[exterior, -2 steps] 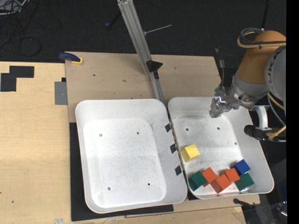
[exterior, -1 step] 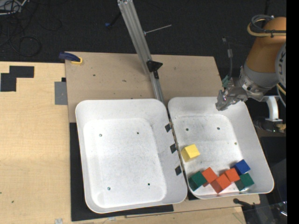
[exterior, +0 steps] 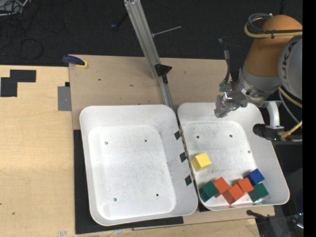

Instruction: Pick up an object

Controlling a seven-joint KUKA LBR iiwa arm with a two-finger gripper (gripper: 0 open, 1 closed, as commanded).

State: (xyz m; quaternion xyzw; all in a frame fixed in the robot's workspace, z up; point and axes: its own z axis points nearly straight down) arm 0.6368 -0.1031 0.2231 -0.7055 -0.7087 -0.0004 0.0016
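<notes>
The right bin (exterior: 224, 137) holds several small blocks. A yellow block (exterior: 201, 161) lies alone near the bin's left wall. Along the front edge sit a green block (exterior: 209, 190), two orange blocks (exterior: 221, 184) (exterior: 245, 185), a red block (exterior: 233, 194), a blue block (exterior: 256, 176) and a dark green block (exterior: 258, 192). My gripper (exterior: 223, 105) hangs above the far rim of the right bin, well away from the blocks. Nothing shows between its fingers.
The left bin (exterior: 133, 164) lies beside the right one, joined by black clips (exterior: 181, 156). A slanted aluminium rail (exterior: 148, 43) rises behind the bins. A blue and yellow clamp (exterior: 75, 60) sits at the board's far left corner.
</notes>
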